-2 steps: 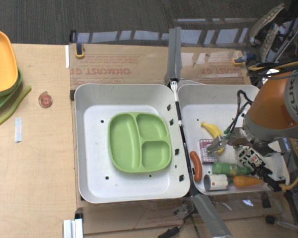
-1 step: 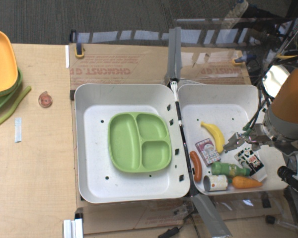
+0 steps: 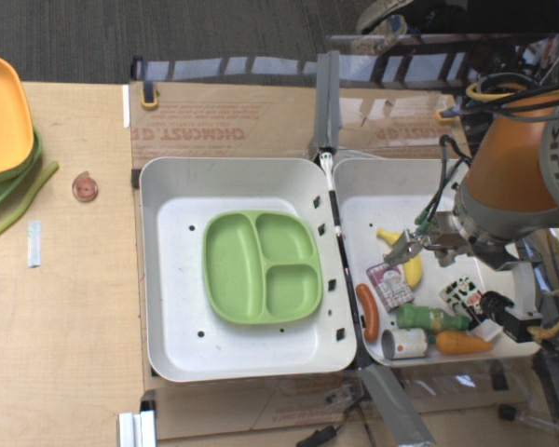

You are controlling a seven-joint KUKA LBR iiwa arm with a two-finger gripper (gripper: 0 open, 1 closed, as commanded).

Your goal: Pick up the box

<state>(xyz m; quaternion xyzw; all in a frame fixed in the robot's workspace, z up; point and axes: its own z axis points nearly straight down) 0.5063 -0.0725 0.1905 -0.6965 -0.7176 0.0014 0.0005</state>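
Camera view: a grey-and-orange arm reached in from three o'clock over the right bin (image 3: 354,177), its hand (image 3: 412,246) low above the clutter.
Hand: fingers slightly parted and holding nothing; one tip appeared to sit just beside the banana (image 3: 402,252).
Box: the small pink-and-white box (image 3: 389,284) lay tilted on the bin floor at about seven o'clock from the hand, near it but apart.
Neighbours: a red sausage (image 3: 369,311) lay at the box's eight o'clock, a green bottle (image 3: 430,318) and a white can (image 3: 407,344) at its five o'clock, a carrot (image 3: 462,343) beyond them.
Left bin: a green divided plate (image 3: 261,266) sat in the left bin (image 3: 168,250), well apart from the work.
Risk: a straight descent would likely have closed on the banana, not the box.
Second risk: the box lay flat and tilted, so the fingers could have skidded off its edges or nudged it against the sausage.
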